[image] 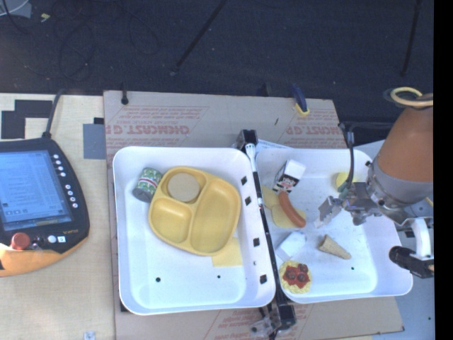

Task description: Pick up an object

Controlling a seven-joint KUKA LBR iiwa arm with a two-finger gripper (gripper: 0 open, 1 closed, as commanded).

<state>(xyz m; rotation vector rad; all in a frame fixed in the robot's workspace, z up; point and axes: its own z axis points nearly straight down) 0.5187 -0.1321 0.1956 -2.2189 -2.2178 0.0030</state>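
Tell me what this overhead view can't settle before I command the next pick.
- pincer: too small and blurred to tell whether it is open or shut.
- yellow item in the right bin: partly hidden behind the arm.
- small carton: label too small to read.

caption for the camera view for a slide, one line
KUKA arm's gripper hovering over the right bin near a toy hot dog, yellow divided plate in the left bin.

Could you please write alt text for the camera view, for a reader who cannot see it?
A grey robot arm's gripper hovers over the right white bin, near a toy hot dog, a cone and a small carton. The left bin holds a yellow divided plate.
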